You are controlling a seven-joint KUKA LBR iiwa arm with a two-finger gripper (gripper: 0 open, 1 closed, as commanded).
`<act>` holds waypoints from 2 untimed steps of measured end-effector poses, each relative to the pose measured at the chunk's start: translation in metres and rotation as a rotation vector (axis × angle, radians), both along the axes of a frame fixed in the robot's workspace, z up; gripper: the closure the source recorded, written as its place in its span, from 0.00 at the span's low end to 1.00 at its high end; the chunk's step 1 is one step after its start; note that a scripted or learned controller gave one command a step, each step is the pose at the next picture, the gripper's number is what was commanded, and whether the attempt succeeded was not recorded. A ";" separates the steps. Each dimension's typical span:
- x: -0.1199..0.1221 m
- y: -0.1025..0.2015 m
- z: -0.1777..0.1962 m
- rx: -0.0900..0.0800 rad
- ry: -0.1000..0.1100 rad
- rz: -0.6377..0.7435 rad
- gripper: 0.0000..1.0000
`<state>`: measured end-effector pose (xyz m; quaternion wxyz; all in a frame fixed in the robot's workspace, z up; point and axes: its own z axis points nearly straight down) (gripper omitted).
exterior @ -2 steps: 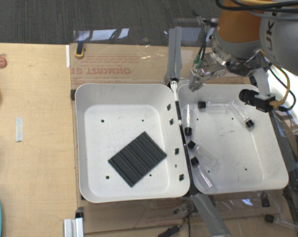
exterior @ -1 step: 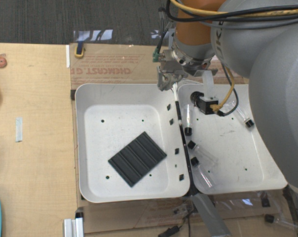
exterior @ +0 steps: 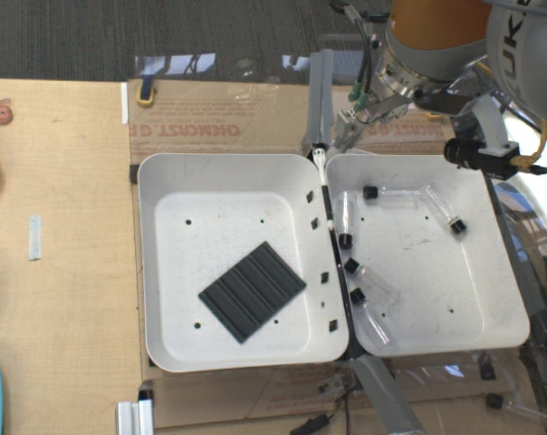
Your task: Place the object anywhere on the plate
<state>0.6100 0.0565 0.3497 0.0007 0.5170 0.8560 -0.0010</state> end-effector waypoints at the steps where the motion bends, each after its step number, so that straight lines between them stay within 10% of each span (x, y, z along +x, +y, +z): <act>1: -0.067 0.017 -0.087 0.003 0.002 0.809 1.00; 2: -0.067 0.017 -0.087 0.003 0.001 0.810 0.00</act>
